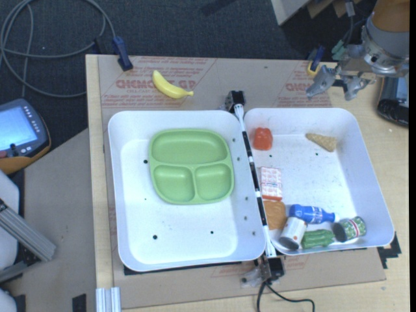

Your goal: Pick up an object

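The gripper (337,83) is seen at the upper right, above the far rim of the right bin (374,174); its two grey fingers (320,83) are spread apart, with nothing held between them; bare board shows in the gap. Above the fingers the grey wrist and the orange band of the arm (390,18) are seen, reaching in from the right.

Nearest to the fingers, just below them inside the right bin, a tan wedge-shaped piece (322,141) is laid on the white floor; further to the left of the fingers and lower, a red-orange object (262,138) is set close to the bin's left wall. Well below the fingers, a red-and-white packet (270,182) and an orange-brown item (274,214) are lined along that same wall; at the bin's near edge, farthest below the fingers, a blue bottle (311,213), a white can (292,233), a green object (317,238) and a small green-and-red can (350,228) are clustered together, touching or nearly so.

Far to the left of the fingers, a green divided plate (192,166) is held in the left bin (130,226); a yellow banana (170,86) is laid on the board beyond that bin, roughly level with the fingers.
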Controlling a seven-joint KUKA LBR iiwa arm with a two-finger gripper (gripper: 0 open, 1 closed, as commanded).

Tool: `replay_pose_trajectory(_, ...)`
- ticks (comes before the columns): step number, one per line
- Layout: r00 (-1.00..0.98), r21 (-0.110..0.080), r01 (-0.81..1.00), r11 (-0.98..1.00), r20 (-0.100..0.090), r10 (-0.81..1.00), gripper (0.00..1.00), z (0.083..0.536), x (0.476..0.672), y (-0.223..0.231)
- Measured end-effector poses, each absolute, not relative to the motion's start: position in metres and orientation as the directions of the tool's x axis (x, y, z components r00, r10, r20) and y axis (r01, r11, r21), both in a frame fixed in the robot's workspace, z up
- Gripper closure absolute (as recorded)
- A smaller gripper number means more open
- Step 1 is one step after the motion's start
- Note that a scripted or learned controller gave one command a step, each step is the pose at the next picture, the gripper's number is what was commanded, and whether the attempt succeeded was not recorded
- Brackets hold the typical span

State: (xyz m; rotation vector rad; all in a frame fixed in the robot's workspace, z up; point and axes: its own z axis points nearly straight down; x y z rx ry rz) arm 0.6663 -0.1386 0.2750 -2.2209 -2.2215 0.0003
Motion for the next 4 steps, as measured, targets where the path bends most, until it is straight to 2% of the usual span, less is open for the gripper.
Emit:
replay_pose_trajectory(1, 0.000, -0.002, 1.000, 0.000, 0.000, 1.000, 0.00, 0.104, 0.619, -0.189)
replay_pose_trajectory(2, -0.001, 0.002, 1.000, 0.001, -0.001, 1.000, 0.00, 0.107, 0.657, -0.215)
replay_pose_trajectory(3, -0.001, 0.002, 1.000, 0.001, 0.000, 1.000, 0.00, 0.086, 0.667, -0.136)
replay_pose_trajectory(4, 0.000, -0.002, 1.000, 0.000, 0.000, 1.000, 0.00, 0.085, 0.648, -0.151)
